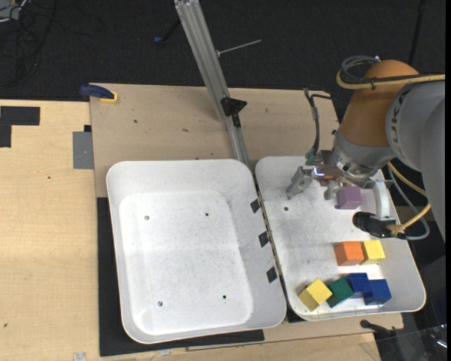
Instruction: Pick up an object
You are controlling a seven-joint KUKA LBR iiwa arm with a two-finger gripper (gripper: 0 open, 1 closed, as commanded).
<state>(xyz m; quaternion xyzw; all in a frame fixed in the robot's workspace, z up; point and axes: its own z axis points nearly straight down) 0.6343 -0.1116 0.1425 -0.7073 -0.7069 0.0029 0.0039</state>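
Over the right bin (286, 173), the gripper (316, 180) hangs with fingers spread, pinching nothing. A purple block (349, 196) lies just beside it. No legible writing visible.

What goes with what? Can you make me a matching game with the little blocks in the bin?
Things:
1. small purple block
2. orange cube
3. yellow block at the front
4. blue block

Places:
A. next to the green block, on its left
B. beside the small yellow cube
C. right by the gripper, at the back of the right bin
D. front corner of the right bin, right of the green block

Pairs: 1-C, 2-B, 3-A, 4-D
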